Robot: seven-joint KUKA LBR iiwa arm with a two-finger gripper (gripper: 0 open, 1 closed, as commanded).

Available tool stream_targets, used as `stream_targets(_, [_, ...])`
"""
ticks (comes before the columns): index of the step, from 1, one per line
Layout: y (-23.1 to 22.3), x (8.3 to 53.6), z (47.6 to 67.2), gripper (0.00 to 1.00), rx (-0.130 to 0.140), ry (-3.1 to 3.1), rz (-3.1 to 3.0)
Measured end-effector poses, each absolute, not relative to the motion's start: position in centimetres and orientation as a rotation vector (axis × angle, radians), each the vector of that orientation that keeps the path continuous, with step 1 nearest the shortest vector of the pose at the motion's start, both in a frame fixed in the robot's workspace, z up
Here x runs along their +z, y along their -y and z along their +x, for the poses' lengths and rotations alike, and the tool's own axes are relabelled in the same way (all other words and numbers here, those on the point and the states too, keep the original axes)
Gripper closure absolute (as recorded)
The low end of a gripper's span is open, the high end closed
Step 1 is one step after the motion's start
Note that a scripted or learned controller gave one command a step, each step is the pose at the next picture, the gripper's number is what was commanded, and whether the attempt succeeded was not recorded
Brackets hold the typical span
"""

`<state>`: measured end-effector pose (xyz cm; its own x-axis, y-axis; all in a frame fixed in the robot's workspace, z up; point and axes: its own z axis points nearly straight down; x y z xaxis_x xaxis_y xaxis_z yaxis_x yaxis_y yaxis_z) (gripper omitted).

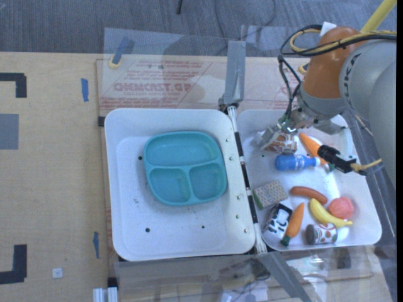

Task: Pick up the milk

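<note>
- The surface [44, 187] is pale wood, bearing two white bins side by side.
- The left bin [126, 231] holds a teal tray [185, 167] near its middle, with bare floor all round it.
- The right bin [365, 231] is crowded along its near and right edges.
- The arm [371, 80] reaches over the right bin's far corner.
- The gripper [284, 128] is low by a brown packet [280, 145]; whether it is wide or narrow I cannot tell.
- The milk [277, 219], a black-and-white carton, lies at the near left edge, touching a carrot [294, 222].
- A blue bottle [295, 163] lies mid-bin, a banana [327, 214] near the right edge.
</note>
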<state>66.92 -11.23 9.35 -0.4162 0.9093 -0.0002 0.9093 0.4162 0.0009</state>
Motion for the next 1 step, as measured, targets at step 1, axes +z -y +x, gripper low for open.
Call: stream_targets(1, [11.13,10.29,67.07,1.00,0.003,-2.640,1.687])
